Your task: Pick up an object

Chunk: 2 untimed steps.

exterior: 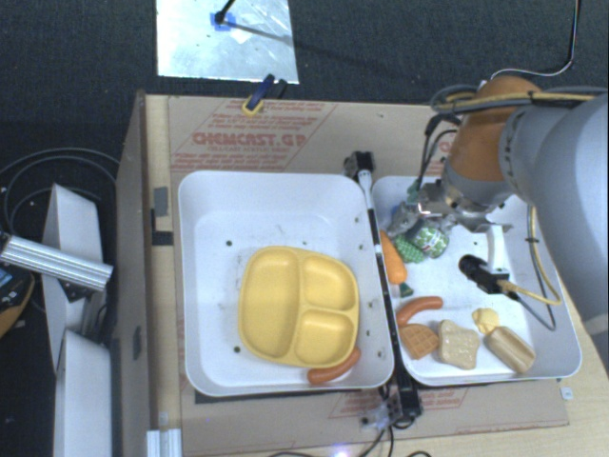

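Dark carpet surrounds a cardboard-topped bench [285,127], and on it we see two shallow white plastic bins side by side. Over the right bin [447,276] the arm's gripper [423,219] hangs low, just above or perhaps touching a small green mesh-patterned lump [425,244] near that bin's upper left. We take this lump as the likeliest thing to pick. From this slant we cannot tell how far the gripper is open, nor whether it has hold of anything.

We judge crowding to be the main risk. An orange carrot with a green top [393,260] lies just beside the green mesh-patterned lump, against the wall between the bins. A closing grasp could catch both, or shove the carrot and roll the lump aside. The lump looks rounded and may slip out if gripped off centre. The bin wall, close on that side, could also foul a descent.

Lower in the right bin lie an orange-red sausage [419,307], a round brown cracker [417,341], a pale slice of toast [459,344], a tan bread roll [509,347] and a small yellow piece [485,319], all apart from the gripper. A slim white piece [496,248] lies to the lump's right. The left bin [214,217] holds a yellow three-compartment plastic plate [297,305] with a second orange sausage [333,371] touching its lower edge. Neither stands in the way.
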{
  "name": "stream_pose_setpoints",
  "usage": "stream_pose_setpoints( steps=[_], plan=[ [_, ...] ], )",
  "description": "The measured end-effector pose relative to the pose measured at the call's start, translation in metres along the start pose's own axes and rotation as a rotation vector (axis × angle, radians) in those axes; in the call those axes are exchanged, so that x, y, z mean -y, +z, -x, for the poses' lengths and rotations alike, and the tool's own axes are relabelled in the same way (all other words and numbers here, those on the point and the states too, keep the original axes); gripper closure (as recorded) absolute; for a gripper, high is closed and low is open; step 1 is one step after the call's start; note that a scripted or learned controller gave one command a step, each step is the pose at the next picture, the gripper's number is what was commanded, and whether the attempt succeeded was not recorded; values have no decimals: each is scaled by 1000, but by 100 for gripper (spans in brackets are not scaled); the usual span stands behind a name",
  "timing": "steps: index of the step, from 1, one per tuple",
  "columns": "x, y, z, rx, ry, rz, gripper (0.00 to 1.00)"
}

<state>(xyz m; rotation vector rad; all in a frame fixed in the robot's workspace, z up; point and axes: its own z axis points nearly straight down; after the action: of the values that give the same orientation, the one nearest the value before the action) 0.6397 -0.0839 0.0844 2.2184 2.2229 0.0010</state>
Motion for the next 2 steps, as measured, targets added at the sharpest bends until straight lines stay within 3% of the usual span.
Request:
stream_pose_setpoints(
  steps=[1,2],
  plan=[
    [-1,-11,0,0,-1,1,100],
    [-1,-11,0,1,-1,2,0]
  ],
)
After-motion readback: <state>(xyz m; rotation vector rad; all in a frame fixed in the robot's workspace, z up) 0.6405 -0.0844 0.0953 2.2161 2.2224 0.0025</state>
